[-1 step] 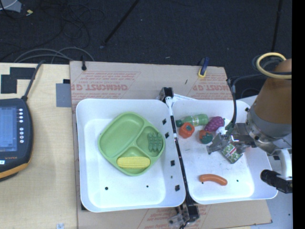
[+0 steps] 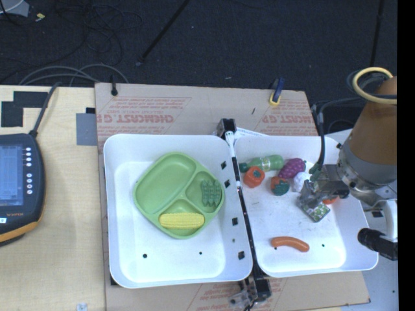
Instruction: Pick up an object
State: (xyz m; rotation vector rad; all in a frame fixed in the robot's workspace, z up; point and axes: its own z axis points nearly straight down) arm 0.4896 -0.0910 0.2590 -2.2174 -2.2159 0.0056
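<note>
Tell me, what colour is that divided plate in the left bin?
Light green. The divided plate shows clearly in the camera view, carrying a yellow corn cob.

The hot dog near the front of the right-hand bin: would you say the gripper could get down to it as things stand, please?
Probably yes. The hot dog lies by itself on bare bin floor, apart from the clustered toys farther back, and the gripper hovers just behind it with nothing between them. The bin's front wall is fairly near it, though.
</note>
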